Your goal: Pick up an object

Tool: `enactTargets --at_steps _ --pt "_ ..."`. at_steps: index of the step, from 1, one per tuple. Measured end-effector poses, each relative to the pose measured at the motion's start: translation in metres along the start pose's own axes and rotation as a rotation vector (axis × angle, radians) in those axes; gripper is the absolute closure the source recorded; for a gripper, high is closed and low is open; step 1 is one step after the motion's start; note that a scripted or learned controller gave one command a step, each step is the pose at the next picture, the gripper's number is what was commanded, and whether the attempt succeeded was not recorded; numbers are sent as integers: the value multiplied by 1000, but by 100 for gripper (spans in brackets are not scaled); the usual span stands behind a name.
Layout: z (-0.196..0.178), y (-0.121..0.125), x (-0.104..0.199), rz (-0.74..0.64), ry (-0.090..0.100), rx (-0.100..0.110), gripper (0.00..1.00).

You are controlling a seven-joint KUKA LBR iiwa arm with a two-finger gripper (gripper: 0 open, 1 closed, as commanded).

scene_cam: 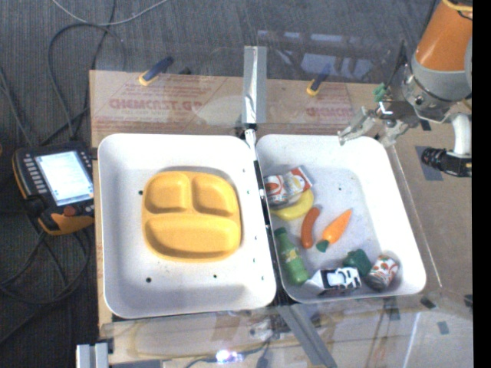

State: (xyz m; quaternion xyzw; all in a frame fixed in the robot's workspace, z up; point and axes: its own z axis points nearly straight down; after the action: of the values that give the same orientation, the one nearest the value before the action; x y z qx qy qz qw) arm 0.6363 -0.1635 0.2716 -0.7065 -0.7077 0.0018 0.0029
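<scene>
The right bin [383,205] holds several small things: a red and white packet [288,184] on a yellow banana [295,206], a red-orange sausage shape [309,227], an orange carrot [336,229], a green bottle [290,256], a black and white item [340,279], a dark green piece [357,260] and a small can [383,270]. My gripper [368,127] hangs above the bin's far right corner, its fingers spread open with nothing between them. The orange-banded arm rises behind it at the upper right.
The left bin [123,282] holds a yellow divided tray [192,213]. A metal divider [250,90] stands at the back between the bins. A tablet pendant [57,179] lies off the bench to the left. Cables cross the floor beyond.
</scene>
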Motion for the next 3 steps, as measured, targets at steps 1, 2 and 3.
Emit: enactTargets --at_steps 1,2,3 --pt "129 -41 23 -245 1 0 0" --pt "183 -81 5 -267 -4 -17 0" --pt "175 -79 5 -267 -3 -20 100"
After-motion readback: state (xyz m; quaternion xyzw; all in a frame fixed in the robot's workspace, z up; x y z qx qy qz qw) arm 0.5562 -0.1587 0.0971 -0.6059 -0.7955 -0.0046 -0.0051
